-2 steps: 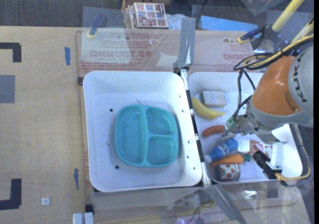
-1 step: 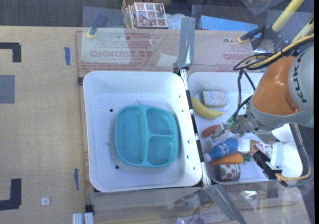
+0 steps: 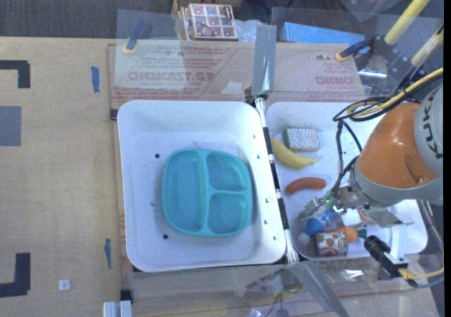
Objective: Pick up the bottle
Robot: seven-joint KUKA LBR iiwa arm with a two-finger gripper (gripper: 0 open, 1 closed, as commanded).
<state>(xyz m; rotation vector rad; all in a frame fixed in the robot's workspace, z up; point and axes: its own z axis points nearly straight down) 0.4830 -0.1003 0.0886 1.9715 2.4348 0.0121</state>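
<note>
The left bin (image 3: pixel 134 122) holds a teal divided plate (image 3: pixel 208 192) lying flat near its middle. Across the divider, the right bin (image 3: pixel 320 115) carries a small patterned sponge (image 3: pixel 302 139) toward its far edge, a banana (image 3: pixel 291 156) just beside it, and a red sausage-shaped toy (image 3: pixel 306 184) closer to the middle.

The bottle (image 3: pixel 332 241) lies on its side in the near left corner of the right bin, close to the near rim. Its long axis runs roughly left to right along that rim, the orange cap pointing right and the labelled body toward the divider. A blue object (image 3: pixel 318 223) sits touching or just beside it on the far side.

The gripper (image 3: pixel 338 204) hangs over the near part of the right bin, just beyond the bottle and above the blue object; whether it is apart or together cannot be told from this slant, and nothing is seen held in it.

To do the pick well, the gripper should likely shift toward the near rim, centre over the labelled body, and close across the short width, square to the long axis. The blue neighbour and the bin wall leave little room, so a careful descent matters.
</note>
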